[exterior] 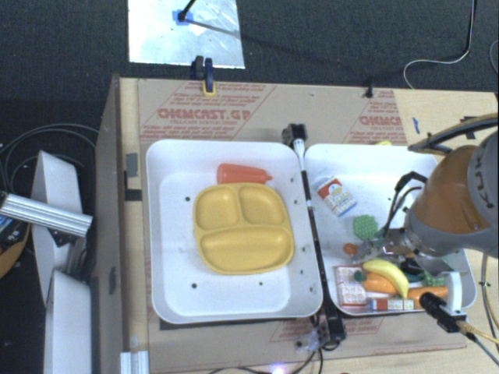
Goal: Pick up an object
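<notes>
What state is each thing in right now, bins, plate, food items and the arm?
Yellow divided plate: flat, upright, in left bin.
Orange carrot: lying beside plate's far edge.
Small carton: lying in right bin.
Green piece: loose in right bin.
Banana: lying on the packets by the gripper.
Gripper: low over the right bin.

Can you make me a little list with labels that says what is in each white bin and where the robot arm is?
left bin: a yellow divided plate in the middle, an orange carrot just behind it
right bin: a small red and white packet, a green piece, a banana on a flat printed card, some small orange bits
robot arm: reaching in from the right, over the right bin
gripper: low, just behind the banana; fingers too hidden to judge
</notes>
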